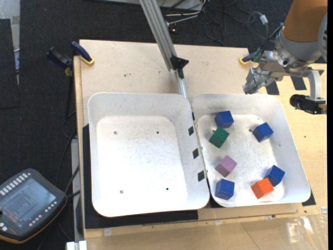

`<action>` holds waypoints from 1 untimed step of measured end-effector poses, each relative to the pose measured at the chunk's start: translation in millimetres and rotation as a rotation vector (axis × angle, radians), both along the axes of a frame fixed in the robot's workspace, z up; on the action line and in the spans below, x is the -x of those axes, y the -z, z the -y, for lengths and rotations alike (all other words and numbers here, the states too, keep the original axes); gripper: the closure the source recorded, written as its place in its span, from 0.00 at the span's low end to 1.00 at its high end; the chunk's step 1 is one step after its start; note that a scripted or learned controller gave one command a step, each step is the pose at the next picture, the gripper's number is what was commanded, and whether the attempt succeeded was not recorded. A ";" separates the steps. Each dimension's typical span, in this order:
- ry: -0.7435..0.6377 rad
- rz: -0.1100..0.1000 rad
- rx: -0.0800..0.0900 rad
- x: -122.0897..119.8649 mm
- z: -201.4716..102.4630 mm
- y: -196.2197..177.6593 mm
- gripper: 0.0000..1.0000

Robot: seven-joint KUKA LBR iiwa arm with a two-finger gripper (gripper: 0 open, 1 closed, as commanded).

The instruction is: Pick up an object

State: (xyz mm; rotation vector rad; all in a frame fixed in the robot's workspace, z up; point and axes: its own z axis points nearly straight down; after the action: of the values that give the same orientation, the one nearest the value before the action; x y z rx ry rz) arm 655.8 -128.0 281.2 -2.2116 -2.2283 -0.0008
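Nothing has been picked up yet, by the look of it. All the blocks lie loose in the right bin (291,139), and the left bin (99,113) has only dark specks on its floor.

The blocks, taking the right bin as a clock face: a blue cube (224,119) at about 11 o'clock, with a green cube (219,137) just beside it toward 10. Another blue cube (262,131) sits at about 1 o'clock, apart from the others. A purple cube (226,165) lies near 8 o'clock, and a third blue cube (225,188) at 7, close below the purple one. At 5 o'clock a fourth blue cube (276,174) and an orange cube (262,187) sit touching or nearly so.

The arm (304,20) comes in from the upper right. Its pincer (252,86) hangs over the bench (130,66) just outside the right bin's rim, at about 12 to 1 o'clock of the bin. Nothing shows between its tips and it touches no block. The tips are too small and blurred to judge, so I cannot tell whether it stands open or closed.

What is left is the whole task: choose a block, come down over it, close on it, lift. The blue cube at 1 o'clock looks the nearest and stands free of neighbours, so it seems the easiest target.
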 end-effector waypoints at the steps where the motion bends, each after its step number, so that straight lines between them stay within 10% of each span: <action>1: 0.000 -0.001 0.000 23.1 -53.7 6.4 1.00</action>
State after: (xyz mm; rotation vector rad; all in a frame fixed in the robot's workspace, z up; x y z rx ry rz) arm 632.7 -74.3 274.8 -2.2110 -2.2273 0.0001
